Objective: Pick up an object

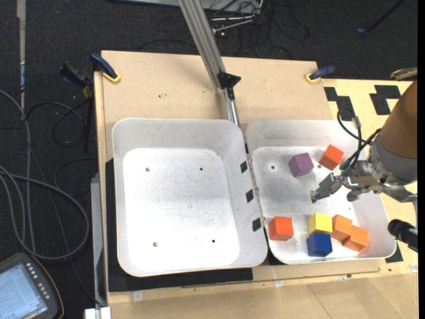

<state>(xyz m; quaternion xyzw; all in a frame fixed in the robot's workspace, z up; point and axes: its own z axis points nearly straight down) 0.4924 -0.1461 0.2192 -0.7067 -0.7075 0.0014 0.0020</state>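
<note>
My gripper (325, 189) hangs over the middle of the right bin (279, 138), reaching in from the right, its dark fingers pointing left and down. Nothing shows between them. A purple cube (301, 164) lies up and left of it, and an orange cube (331, 157) just above it. Below the gripper sit a yellow cube (320, 222), a blue cube (319, 244) and two orange blocks (350, 232) close together. Another orange cube (281, 228) rests near the bin's lower left.
The left bin (176, 195) lies beside the right one on the wooden bench. A slanted metal pole (202, 35) runs from the top down to the bins' shared edge. Cables and a tablet (20, 291) lie on the floor at left.
</note>
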